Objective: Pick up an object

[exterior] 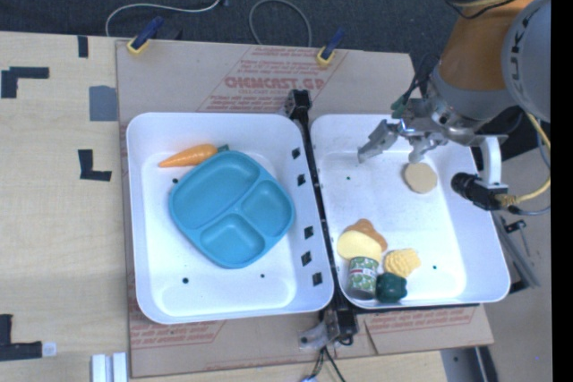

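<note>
Looking down at a slant, we see a bench carrying two shallow white bins side by side. The left bin [143, 192] holds a blue divided tray [233, 208] with an orange carrot [188, 156] just beside its upper edge. The right bin [448, 237] holds the small items. The grey and orange arm [488, 49] reaches in from the right, its gripper [396, 148] hanging over the upper part of the right bin with fingers spread wide and nothing between them.

The nearest candidate is a pale tan round piece [420, 178], lying alone just below and right of the fingers. It looks flat and smooth, like a biscuit or a potato slice. We judge it the best target. To take it well, we would centre the spread fingers over it and lower straight down before closing.

Near the bin's lower left sit a yellow-and-brown piece [360, 240], a corn cob [402, 261], a small can [362, 274] and a dark green item [391, 287], crowded together and harder to grasp cleanly.
</note>
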`<act>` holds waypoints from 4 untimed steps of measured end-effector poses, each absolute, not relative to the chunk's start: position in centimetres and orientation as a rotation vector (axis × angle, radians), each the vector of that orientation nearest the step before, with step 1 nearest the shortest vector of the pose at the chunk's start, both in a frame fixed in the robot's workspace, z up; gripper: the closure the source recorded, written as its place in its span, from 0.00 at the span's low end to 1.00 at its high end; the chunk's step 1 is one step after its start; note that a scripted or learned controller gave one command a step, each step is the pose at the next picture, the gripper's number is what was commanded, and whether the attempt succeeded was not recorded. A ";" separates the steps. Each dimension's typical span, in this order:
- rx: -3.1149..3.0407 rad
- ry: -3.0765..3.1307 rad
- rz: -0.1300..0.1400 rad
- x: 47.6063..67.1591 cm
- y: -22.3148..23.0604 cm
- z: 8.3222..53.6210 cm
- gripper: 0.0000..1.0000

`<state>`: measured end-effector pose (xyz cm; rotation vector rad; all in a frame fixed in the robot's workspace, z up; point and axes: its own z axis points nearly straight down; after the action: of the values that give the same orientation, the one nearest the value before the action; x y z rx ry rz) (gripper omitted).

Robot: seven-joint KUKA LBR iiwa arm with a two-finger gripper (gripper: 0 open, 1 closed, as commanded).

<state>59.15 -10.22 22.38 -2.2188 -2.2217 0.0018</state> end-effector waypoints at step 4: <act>-2.230 -2.221 0.002 53.2 -22.0 14.7 0.00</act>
<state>53.19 -21.95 14.68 -2.2296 -2.2211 0.0025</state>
